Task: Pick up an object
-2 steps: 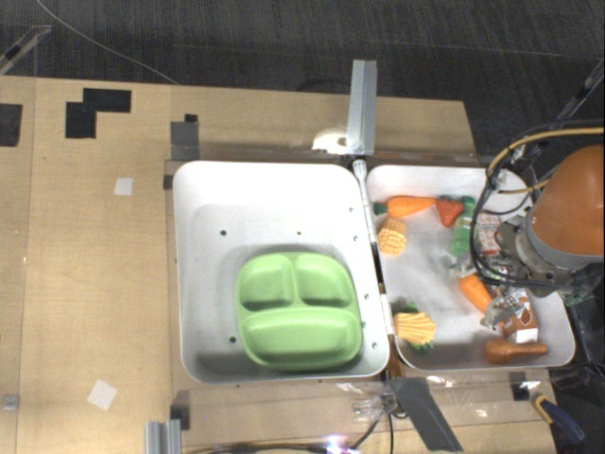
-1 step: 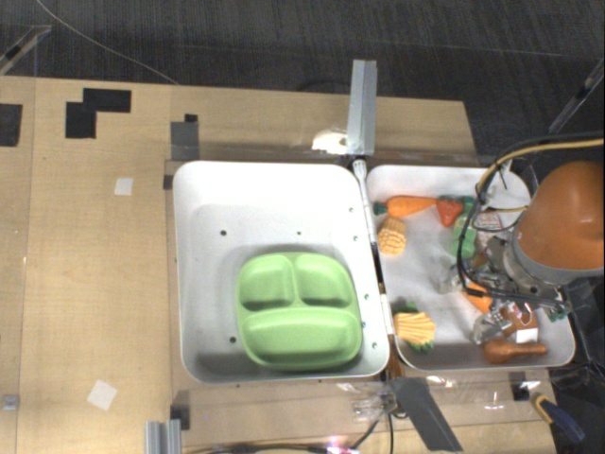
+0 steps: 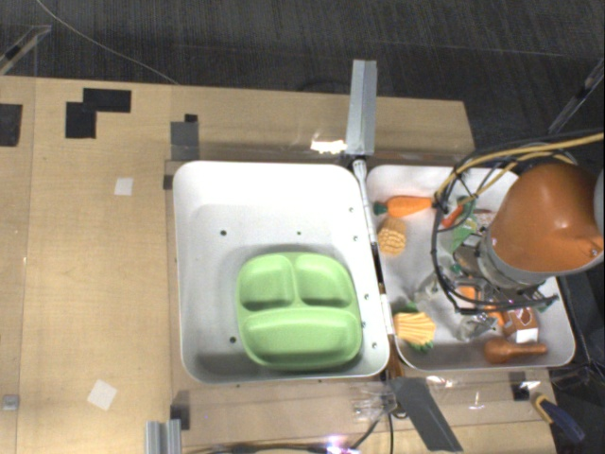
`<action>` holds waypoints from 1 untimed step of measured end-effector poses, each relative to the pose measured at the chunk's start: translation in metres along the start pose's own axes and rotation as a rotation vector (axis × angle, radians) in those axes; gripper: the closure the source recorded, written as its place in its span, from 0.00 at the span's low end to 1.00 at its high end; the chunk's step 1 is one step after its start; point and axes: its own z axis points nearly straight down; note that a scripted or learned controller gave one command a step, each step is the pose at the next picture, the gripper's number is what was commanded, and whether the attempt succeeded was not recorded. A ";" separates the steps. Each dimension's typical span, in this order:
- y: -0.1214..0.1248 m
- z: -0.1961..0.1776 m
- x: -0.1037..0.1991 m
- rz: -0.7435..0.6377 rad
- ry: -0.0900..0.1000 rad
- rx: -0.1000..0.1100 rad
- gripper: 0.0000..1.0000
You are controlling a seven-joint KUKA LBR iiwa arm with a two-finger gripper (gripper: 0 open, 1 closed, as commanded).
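Sitting side by side on the pale wooden bench (image 3: pixel 85 282) are two shallow white bins. The left white bin (image 3: pixel 203 206) holds one thing, a light green plastic plate with three compartments (image 3: pixel 298 308), lying flat toward the near right part of the floor.

The right white bin (image 3: pixel 565 339) holds small toy foods. An orange carrot-shaped piece (image 3: pixel 409 205) lies near the far wall, with a yellow corn-cob piece (image 3: pixel 391 237) just beside it toward the near side. A ridged yellow-orange piece with a bit of green (image 3: pixel 414 328) rests near the left wall toward the front. A brown sausage-shaped piece (image 3: pixel 515 351) lies along the near wall on the right.

The grey arm with its orange band (image 3: pixel 544 218) reaches down over the right bin's middle, trailed by dark cables. Its gripper (image 3: pixel 479 322) sits low among the items beside the sausage piece, but how its jaws stand or whether anything is held cannot be told.
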 end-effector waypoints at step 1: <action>-0.027 0.001 0.002 0.078 0.003 -0.008 0.00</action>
